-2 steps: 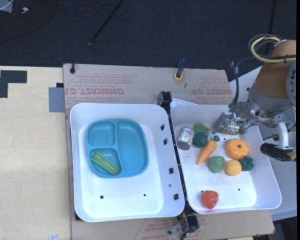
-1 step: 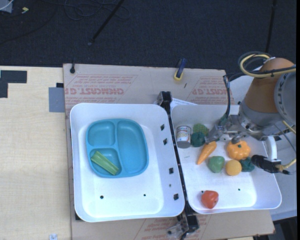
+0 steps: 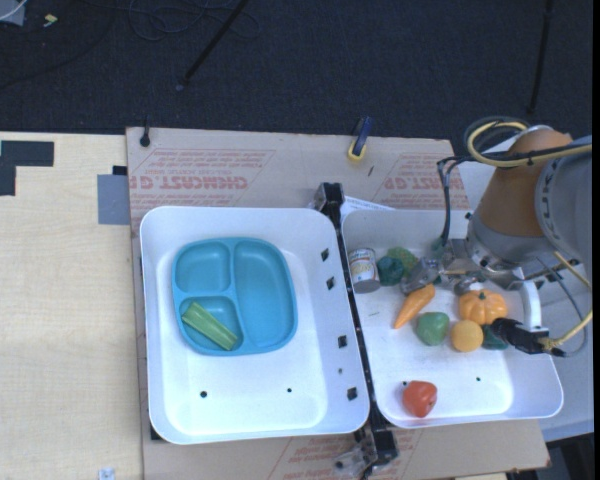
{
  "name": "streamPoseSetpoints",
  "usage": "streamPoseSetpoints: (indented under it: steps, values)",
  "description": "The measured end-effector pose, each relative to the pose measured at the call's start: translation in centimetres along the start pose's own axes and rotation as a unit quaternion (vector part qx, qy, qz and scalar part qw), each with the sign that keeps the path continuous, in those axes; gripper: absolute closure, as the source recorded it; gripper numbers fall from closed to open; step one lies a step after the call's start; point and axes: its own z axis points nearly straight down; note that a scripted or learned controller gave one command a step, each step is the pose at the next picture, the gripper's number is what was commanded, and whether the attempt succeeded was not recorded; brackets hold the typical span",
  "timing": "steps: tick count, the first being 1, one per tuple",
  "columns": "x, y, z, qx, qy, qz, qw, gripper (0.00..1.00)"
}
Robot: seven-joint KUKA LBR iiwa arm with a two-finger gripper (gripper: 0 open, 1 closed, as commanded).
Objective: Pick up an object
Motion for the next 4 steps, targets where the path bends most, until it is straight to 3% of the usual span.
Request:
streamPoseSetpoints:
  steps: [1, 2, 4]
  values:
    - [0.0, 0.0, -1.1, 0.001, 0.000, 0.001, 1.0000, 1.00]
    - [0.7, 0.4, -6.9, -0.003, 0.000, 0.000, 1.0000, 1.00]
    - [0.8, 0.3, -14.3, -0.003, -0.001, -0.001, 1.0000, 1.00]
